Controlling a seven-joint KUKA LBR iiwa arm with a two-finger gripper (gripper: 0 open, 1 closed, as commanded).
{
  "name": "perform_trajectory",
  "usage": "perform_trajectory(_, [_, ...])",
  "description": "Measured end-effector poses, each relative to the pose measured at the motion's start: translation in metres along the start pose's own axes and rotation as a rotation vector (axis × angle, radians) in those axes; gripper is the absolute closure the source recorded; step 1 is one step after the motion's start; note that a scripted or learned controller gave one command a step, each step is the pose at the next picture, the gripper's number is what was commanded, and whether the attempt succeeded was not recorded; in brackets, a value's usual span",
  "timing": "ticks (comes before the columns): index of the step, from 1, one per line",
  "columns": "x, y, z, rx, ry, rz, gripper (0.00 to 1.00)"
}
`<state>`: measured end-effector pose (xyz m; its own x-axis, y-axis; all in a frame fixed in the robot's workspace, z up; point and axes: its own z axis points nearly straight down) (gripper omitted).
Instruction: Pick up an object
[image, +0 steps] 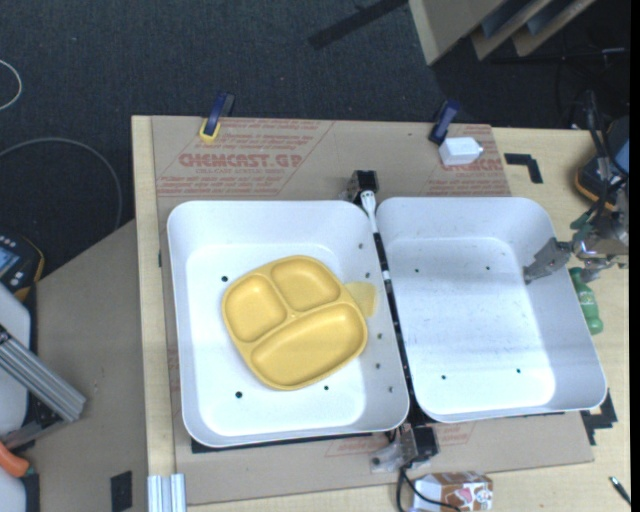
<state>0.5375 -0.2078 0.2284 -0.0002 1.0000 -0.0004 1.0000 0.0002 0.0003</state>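
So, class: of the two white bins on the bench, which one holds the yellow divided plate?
The left bin, the one farther from the arm's gripper. The yellow divided plate lies in it; the right bin shows just its speckled white floor.

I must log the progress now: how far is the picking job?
Nothing looks done yet: the yellow divided plate lies flat in the left bin. In hand: the pincer is at the right bin's right rim, with nothing visible in it. Left: reach an object, grasp and lift it.
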Motion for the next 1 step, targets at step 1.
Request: perform_trajectory(1, [0.0006, -0.0424, -0.1612, -0.019, -0.008, 0.0, 0.0])
